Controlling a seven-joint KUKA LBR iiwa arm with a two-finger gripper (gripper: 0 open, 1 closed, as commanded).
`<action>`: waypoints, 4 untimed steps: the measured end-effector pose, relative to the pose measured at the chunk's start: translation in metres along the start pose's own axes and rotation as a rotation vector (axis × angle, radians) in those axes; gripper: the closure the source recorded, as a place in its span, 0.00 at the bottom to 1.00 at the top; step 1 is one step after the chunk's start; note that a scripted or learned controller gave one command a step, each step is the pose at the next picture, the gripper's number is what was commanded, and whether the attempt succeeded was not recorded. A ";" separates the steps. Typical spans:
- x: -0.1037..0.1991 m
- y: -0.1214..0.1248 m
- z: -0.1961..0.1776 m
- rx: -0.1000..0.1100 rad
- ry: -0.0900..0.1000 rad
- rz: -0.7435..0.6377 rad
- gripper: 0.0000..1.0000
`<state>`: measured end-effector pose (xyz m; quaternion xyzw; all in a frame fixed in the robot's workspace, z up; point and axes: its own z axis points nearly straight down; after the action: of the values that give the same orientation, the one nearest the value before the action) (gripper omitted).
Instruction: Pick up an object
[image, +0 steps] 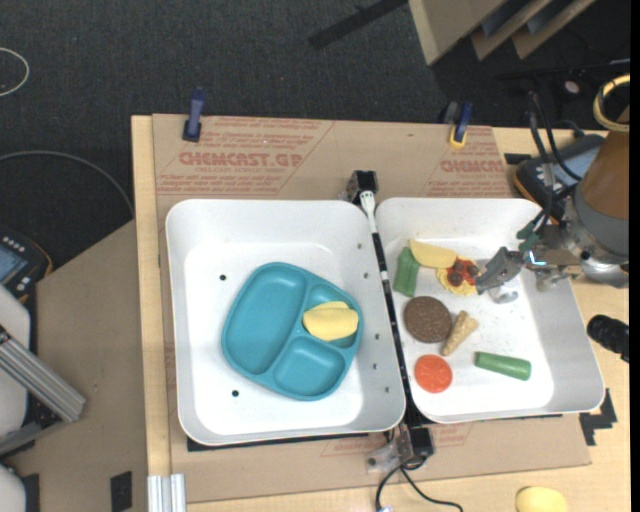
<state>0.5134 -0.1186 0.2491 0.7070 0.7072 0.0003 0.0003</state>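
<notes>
Hovering low in the upper right of the right bin, the gripper points left toward the toy food, fingers apparently spread a little with nothing visible between them. Reaching in from the right edge of the frame, the grey arm slants down across the bin's far corner, probably so the fingers can come at the cluster from its open side.

Lying just left of the fingertips: a small red and yellow piece, seemingly the nearest candidate to pick up, touching a pale yellow wedge. Standing further left, close to the bin wall, a green block. Sitting lower in the same bin: a brown round cookie-like disc, a tan cone-shaped piece just beside it, an orange-red disc near the bottom edge, and a green cylinder lying on its side at lower right.

Crowding matters here: wedge and red piece touch, so closing on one may nudge or drag the other.

Resting apart in the left bin: a teal divided plate with a yellow lemon-like object in its right compartment. Holding the brown board under both bins, blue clamps at the top edge.
</notes>
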 end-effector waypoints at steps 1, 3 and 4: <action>0.024 -0.007 -0.198 -0.021 -0.003 -0.004 0.00; -0.013 0.018 -0.105 0.010 0.000 0.004 1.00; -0.072 0.084 0.025 0.008 -0.001 0.004 1.00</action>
<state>0.5973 -0.1905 0.2246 0.7083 0.7059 -0.0028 -0.0023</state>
